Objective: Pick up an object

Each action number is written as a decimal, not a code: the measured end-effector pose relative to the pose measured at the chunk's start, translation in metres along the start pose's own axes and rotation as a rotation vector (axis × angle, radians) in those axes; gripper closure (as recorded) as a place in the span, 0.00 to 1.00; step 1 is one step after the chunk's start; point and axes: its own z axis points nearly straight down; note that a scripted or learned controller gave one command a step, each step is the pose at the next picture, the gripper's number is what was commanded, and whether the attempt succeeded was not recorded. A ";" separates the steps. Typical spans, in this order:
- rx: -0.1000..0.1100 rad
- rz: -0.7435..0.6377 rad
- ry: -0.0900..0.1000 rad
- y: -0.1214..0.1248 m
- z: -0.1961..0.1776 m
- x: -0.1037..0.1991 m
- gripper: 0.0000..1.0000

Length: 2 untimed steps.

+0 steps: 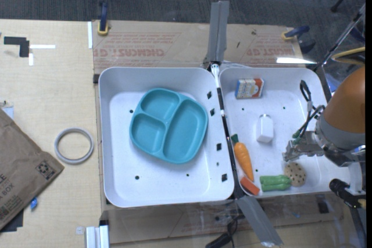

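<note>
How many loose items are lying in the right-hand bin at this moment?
5. A small carton near the far wall, a white block mid-bin, a carrot along the left wall, a green piece and a cookie near the front. The arm may hide more.

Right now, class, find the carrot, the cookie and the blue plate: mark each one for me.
carrot point(242, 160), camera view, middle of its orange body.
cookie point(296, 173), camera view, centre of its speckled face.
blue plate point(148, 133), camera view, floor of its lower left compartment.
</note>
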 end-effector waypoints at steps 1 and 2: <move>0.002 0.108 0.001 -0.001 0.009 0.064 1.00; 0.000 0.265 -0.001 0.012 -0.091 0.177 1.00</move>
